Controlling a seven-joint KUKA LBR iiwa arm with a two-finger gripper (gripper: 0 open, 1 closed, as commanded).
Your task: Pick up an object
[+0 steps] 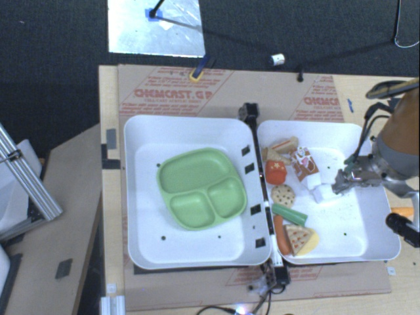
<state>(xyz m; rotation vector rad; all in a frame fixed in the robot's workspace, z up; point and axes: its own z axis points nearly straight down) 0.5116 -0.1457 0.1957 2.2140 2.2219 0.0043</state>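
On the worktop (pixel 164 87), two shallow white bins are set side by side, touching along a dark central divider. The left bin (pixel 141 143) is occupied by a green divided plate (pixel 200 188) with three compartments, lying flat near the bin's middle. The right bin (pixel 348 235) carries a cluster of toy food items along its left side, close to the divider: a sandwich-like piece (pixel 283 146) at the top, a red tomato (pixel 276 172) just below it, a red-and-white carton (pixel 305 164) to the tomato's right, a round speckled cookie (pixel 283 195), a green stick-shaped piece (pixel 289 213), an orange sausage-like piece (pixel 281 234) and a pizza slice (pixel 302 239) at the bottom. A small white object (pixel 319 191) is seen between the carton and the arm's tip.

From the right, the grey arm with its orange band is reached into the right bin, and the end effector (pixel 341 181) is placed low over the bin floor, just beside the small white object. Nothing is seen gripped by it; whether it is released or clenched cannot be told from this view.

Beyond the bins, a shiny metal sheet (pixel 156 18) is laid on the dark floor, and a yellow-and-blue clamp (pixel 199 72) is fixed at the worktop's far edge.
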